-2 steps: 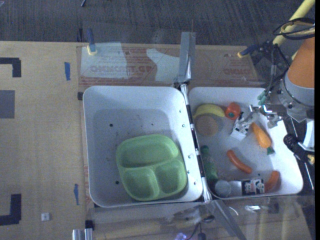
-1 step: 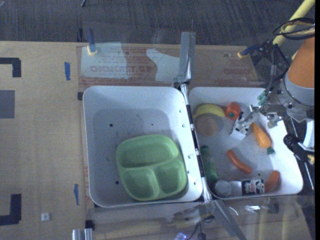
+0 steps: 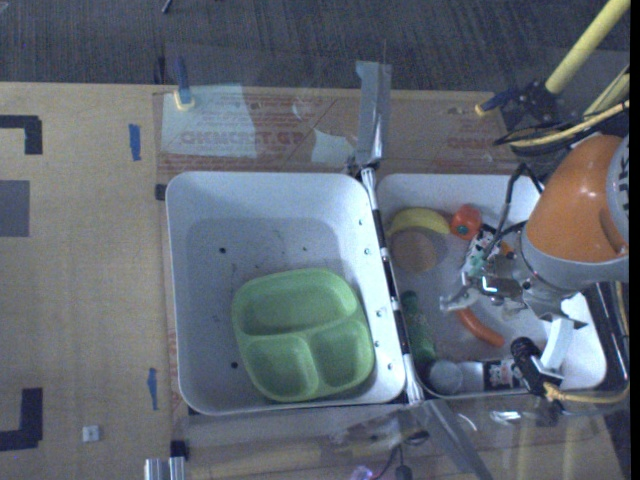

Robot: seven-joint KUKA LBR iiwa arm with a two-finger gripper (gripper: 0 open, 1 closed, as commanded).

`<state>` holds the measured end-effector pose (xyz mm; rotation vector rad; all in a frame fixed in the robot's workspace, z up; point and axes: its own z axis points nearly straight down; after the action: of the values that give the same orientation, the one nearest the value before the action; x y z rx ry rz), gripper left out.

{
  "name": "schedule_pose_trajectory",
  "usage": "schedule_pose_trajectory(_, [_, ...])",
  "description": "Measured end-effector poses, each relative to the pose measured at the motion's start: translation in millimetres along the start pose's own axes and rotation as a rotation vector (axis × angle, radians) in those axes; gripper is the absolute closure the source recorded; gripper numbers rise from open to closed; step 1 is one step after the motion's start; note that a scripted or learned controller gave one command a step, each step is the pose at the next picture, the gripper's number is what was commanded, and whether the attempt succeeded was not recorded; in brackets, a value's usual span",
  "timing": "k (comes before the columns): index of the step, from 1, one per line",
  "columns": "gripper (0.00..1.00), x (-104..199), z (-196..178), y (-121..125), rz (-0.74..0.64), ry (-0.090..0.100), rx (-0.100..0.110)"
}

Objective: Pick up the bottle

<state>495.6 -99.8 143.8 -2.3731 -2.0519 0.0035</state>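
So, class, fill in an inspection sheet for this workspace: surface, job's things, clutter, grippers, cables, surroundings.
Surface: wooden bench bearing two white bins, left bin and right bin.
Job's things: green bottle lying in the right bin along its left wall.
Clutter: green divided tray in the left bin; yellow piece, orange piece, orange stick in the right bin.
Grippers: gripper over the right bin, beside the bottle, not on it.
Cables: black cables by the arm.
Surroundings: dark carpet.
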Motion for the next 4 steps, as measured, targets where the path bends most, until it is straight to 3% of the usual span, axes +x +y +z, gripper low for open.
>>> schedule_pose_trajectory(1, [0.00, -9, 57, -11, 0.060, -0.001, -0.016])
schedule_pose_trajectory(2, [0.00, -33, -87, 67, 0.185, -0.002, -0.002])
schedule_pose_trajectory(3, [0.00, -24, 53, 85, 0.249, 0.000, -0.003])
schedule_pose_trajectory(4, [0.00, 32, -39, 72, 0.340, -0.001, -0.001])
